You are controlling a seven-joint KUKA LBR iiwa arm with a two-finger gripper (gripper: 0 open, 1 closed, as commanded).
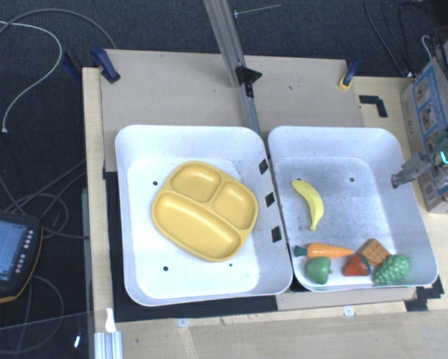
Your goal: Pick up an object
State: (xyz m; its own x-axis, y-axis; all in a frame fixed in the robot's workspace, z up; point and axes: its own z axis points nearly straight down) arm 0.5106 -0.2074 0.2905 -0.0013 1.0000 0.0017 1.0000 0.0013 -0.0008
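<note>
- Nearest, along the right bin's (336,137) six o'clock edge, lie a green pepper (318,270), carrot (329,250), cracker (373,251) and broccoli (392,269).
- Farther in, a banana (310,203) lies near centre.
- At three o'clock, the claw (404,175) sits over the rim; its state cannot be told.
- Left bin (134,155) carries a yellow tray (204,210).

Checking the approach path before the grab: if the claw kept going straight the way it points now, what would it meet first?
The claw points left over the right bin's rim. Probably bare bin floor comes first, with the banana beyond; depth is unclear.
</note>
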